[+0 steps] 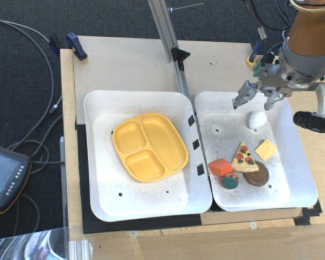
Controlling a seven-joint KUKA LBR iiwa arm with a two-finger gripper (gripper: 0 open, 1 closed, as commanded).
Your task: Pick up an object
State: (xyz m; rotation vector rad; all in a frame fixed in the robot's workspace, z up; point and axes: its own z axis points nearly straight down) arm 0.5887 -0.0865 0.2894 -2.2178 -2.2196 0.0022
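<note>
A slanted overhead view of a pale wooden table (124,58) carrying two shallow white bins side by side.

At the far left, off the table, a handheld control pendant (5,180) lies on dark carpet among loose cables.

The left bin (97,104) holds one thing: a yellow divided plate (149,146) with three compartments, lying flat near the middle.

A slanted metal pole (165,23) runs down toward the seam between the bins.

The right bin (298,161) holds the small toy foods. Near its front edge sit a red block (220,167), a round green-and-red piece (230,181), a pizza slice (242,158) resting partly on a brown disc (257,176), and a yellow cheese wedge (266,149) just beside them. Farther back, apart from that cluster, lies a white egg (257,120).

The grey and orange arm (309,31) reaches in from the right. Its claw (258,97) hangs released, fingers spread with nothing between them, poised just above and behind the egg (the likeliest target, judging by position).

The main risk is the egg itself: it is smooth and rounded, so fingers closing off-centre could squeeze it sideways and send it rolling toward the bin wall. Descending too near that back wall might also catch a fingertip on the rim.
</note>
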